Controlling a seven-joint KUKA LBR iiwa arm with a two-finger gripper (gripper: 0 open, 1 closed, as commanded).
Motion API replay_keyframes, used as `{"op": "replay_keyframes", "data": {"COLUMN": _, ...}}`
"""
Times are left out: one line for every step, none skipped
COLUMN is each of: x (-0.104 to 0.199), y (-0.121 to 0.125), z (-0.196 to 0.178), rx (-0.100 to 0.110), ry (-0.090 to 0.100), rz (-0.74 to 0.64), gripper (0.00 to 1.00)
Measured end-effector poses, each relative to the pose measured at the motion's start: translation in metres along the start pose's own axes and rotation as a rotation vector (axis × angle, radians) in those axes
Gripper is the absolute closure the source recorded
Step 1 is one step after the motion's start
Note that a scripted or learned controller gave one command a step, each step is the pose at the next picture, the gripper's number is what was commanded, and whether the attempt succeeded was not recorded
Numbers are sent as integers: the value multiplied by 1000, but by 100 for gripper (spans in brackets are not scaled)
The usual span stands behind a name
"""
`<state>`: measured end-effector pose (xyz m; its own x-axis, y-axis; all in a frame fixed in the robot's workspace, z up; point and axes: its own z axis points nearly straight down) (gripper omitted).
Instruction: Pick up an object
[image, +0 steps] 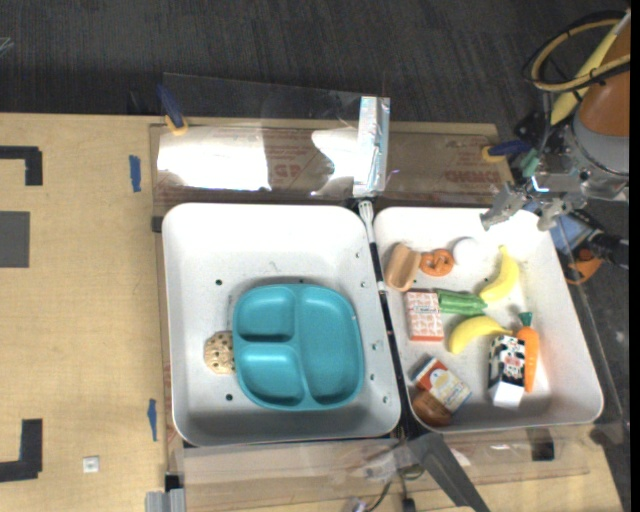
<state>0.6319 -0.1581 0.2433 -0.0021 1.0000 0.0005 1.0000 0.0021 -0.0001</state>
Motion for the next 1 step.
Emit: {"op": "replay_keyframes", "data": {"x": 13, "y": 2, "z": 7, "rx": 1, "ry": 0, "rz": -22, "gripper": 0}}
